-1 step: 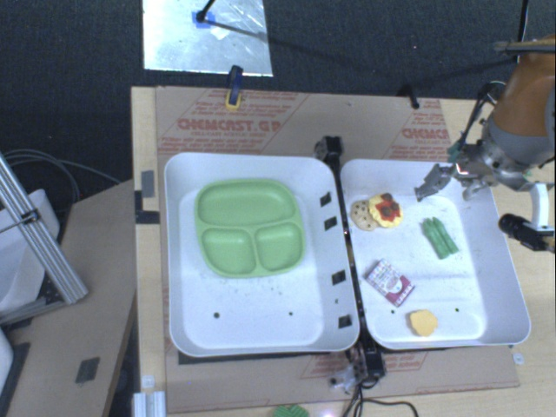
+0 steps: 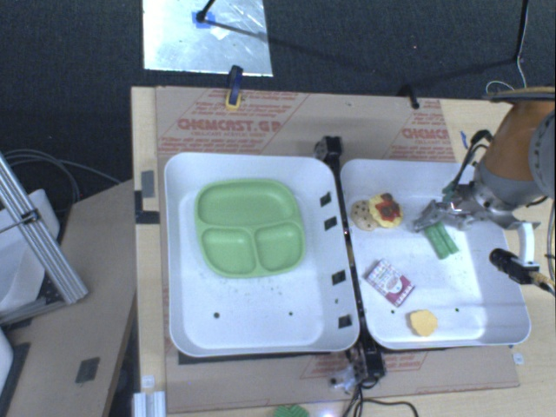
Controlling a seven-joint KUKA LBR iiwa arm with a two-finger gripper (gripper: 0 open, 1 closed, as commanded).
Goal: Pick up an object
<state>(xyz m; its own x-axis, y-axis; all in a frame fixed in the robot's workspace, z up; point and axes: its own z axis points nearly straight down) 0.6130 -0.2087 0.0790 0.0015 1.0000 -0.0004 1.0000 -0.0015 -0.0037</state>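
Seen from above at a slant: dark blue-black carpeted floor (image 2: 69,59) around a pale wooden bench (image 2: 143,146), topped with a brown cardboard sheet (image 2: 287,115) printed in red lettering. Behind the bench, a shiny silver square panel (image 2: 207,23) flat on the floor, a thin dark rod crossing it. At far left, a metal frame rail (image 2: 35,233) and grey cables.

On the cardboard, two shallow white bins side by side, touching along a black hinge strip. Left bin (image 2: 252,320): a light green divided plate (image 2: 250,227) with three compartments, near the middle.

Right bin (image 2: 469,315): grey arm (image 2: 521,176) with orange band reaching in from the right, gripper (image 2: 439,215) low over the bin's upper middle, directly above a green block (image 2: 443,241). Fingers or their spacing: cannot tell, metal parts blurred together. Left of the gripper, a yellow and red toy (image 2: 386,209) touching a speckled cookie (image 2: 363,215). Lower down, a red and white packet (image 2: 388,282), apart from the rest. Near the front wall, a small yellow piece (image 2: 423,322).
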